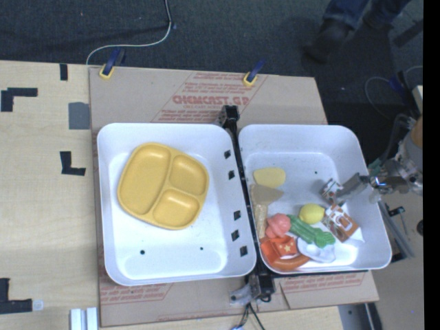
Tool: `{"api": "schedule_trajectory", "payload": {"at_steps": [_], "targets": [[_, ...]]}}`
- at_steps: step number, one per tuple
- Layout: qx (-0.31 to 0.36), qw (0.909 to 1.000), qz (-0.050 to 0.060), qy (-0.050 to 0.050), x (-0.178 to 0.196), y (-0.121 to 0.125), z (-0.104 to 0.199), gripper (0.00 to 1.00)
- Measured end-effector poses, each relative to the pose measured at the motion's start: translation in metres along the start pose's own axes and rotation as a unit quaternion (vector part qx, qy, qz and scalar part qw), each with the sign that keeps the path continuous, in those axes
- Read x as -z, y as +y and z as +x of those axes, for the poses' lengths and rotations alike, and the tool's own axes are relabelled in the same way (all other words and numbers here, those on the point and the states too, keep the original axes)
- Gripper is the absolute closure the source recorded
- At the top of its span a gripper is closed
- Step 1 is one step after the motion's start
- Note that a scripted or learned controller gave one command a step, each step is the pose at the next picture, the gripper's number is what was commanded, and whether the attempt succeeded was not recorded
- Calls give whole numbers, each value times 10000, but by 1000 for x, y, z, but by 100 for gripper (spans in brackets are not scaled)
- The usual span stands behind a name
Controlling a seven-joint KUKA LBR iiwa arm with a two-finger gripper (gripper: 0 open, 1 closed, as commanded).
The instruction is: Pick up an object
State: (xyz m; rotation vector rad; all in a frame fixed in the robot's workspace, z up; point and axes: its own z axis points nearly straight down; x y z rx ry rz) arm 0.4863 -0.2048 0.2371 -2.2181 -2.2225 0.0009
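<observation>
In the right bin (300, 137) lies a heap of toy food: a pale yellow oval piece (269, 177), a tan wedge (265, 195), a yellow ball (311, 214), a pink-red piece (278, 225), a green vegetable (311, 233), a white piece (321, 251), an orange ring (282, 258) and a brown-and-white packet (341, 223). My gripper (331, 190) reaches in from the right and hangs over the right half of this bin. It is just above the packet and up and to the right of the yellow ball.
The left bin (168, 260) holds a yellow divided plate (163, 185). A black hinge strip (236, 184) runs between the bins. Both bins rest on a cardboard sheet (199, 98) held by two clamps. A white cable (148, 40) lies on the floor behind.
</observation>
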Motion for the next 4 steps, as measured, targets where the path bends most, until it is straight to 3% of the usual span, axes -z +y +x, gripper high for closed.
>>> {"api": "schedule_trajectory", "payload": {"at_steps": [1,2,3,4], "targets": [[5,10000,0,-4,-107,-3,22,0],[-9,10000,-3,-2,-137,22,49,0],[-4,10000,7,3,-129,23,51,100],[53,10000,-43,11,-48,41,153,100]]}}
